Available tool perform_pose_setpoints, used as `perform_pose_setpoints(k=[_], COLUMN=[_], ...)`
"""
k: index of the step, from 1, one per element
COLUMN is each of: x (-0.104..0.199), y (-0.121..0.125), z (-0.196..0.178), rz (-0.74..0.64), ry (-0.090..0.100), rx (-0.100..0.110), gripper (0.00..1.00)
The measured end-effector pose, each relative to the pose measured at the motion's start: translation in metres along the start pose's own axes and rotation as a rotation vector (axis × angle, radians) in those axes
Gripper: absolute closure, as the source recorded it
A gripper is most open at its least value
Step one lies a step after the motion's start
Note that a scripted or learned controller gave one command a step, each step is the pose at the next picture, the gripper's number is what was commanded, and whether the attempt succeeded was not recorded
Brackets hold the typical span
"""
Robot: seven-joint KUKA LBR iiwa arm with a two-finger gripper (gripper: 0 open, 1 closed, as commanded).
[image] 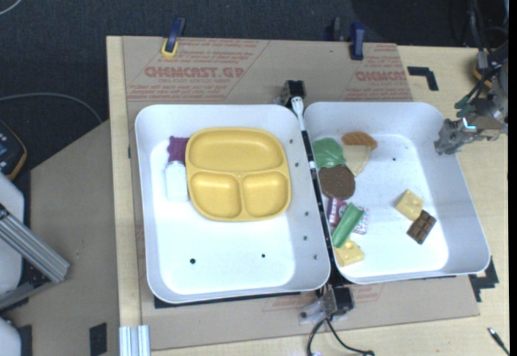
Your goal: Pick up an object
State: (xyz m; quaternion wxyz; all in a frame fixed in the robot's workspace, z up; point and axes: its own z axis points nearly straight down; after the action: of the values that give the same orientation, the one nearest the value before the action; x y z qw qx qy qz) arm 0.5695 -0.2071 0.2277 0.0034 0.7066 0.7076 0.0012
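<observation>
Beside green bottle [348,224], brown disc [337,182]

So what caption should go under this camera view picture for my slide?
Gripper hovers at the right bin's edge above toy food; a yellow tray sits in the left bin.

Only readable stuff: red "CHEMCAST GP" printed across the brown board [242,64] under the bins, up at 12 o'clock. Same red print again toward 2 o'clock, flipped and too fuzzy to make out. Nothing legible anywhere else.
</observation>
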Motion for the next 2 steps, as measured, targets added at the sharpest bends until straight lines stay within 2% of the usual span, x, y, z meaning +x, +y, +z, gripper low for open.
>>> perform_pose_setpoints(k=[1, 2], x=[0.057, 0.110], y=[0.001, -0.009], z=[-0.008, -0.013], rz=[-0.005, -0.004], ry=[0.006, 0.006], rx=[0.007, 0.009], gripper=[1.00, 1.00])
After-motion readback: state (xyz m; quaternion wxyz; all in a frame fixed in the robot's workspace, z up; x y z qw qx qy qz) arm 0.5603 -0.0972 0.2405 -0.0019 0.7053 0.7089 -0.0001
